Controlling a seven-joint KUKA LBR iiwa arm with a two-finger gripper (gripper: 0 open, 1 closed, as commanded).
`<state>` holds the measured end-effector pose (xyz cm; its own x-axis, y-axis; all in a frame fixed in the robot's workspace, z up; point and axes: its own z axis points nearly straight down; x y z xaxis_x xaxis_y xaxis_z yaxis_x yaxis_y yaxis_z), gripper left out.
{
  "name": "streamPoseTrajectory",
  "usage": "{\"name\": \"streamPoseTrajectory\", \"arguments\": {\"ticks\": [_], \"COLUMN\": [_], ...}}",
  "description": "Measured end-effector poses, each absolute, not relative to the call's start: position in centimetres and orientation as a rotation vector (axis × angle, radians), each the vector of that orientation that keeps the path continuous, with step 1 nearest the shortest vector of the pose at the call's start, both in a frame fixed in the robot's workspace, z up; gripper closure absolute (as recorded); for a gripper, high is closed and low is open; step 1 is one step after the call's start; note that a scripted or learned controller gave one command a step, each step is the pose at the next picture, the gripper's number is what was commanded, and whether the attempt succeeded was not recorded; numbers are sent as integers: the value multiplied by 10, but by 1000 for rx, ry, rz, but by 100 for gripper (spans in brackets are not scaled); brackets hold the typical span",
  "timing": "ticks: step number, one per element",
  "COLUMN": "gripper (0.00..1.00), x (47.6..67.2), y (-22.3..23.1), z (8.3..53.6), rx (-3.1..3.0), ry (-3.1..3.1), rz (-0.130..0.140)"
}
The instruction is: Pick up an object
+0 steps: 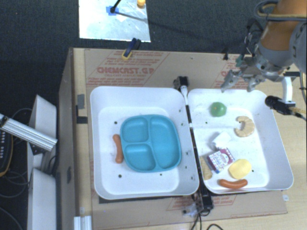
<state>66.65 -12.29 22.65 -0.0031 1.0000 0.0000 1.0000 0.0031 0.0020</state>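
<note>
My gripper [239, 83] hangs above the far edge of the right bin [276, 128], its two fingers spread apart with nothing between them. Below it in that bin lie a green ball [218, 109], a tan croissant-shaped piece [245, 126], a white block [221, 140], a purple and white packet [220, 160], a yellow lemon-like piece [240, 168], an orange-red sausage [232, 183] and a tan cracker [206, 167]. The green ball is the closest thing to the gripper, a little toward the front and left.
The left bin [103, 128] holds a blue divided plate [149, 143] and an orange sausage [117, 148] beside the plate's left rim. A black clamp [182, 83] sits where the bins meet at the back. Cardboard [144, 68] lies under both bins.
</note>
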Motion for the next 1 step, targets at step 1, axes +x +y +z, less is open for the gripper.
{"name": "streamPoseTrajectory", "arguments": {"ticks": [1], "gripper": [0], "x": [669], "y": [-100], "z": [84], "rx": [2216], "ry": [2226], "rz": [2]}}
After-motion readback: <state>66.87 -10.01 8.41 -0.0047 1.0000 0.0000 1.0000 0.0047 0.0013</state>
